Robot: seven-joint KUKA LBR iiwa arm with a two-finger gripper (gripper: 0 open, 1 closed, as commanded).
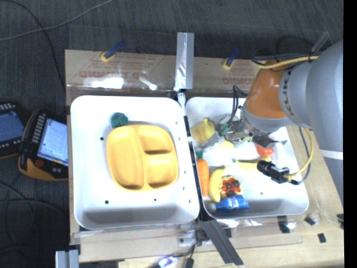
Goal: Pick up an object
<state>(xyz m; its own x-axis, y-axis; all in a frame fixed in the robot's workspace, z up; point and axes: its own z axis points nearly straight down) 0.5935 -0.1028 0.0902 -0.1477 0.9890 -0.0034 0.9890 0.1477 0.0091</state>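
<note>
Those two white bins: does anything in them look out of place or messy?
Nothing looks spilled or broken. The left bin holds a yellow divided tray lying slightly askew, with a small green object beside it. The right bin is a jumble of toys, including a carrot lying against its left wall.

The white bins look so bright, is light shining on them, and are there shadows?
In the camera view, the left bin glares nearly white along its rim, with a soft grey shadow under the yellow tray; the right bin is bright too, shaded beneath the arm.
</note>
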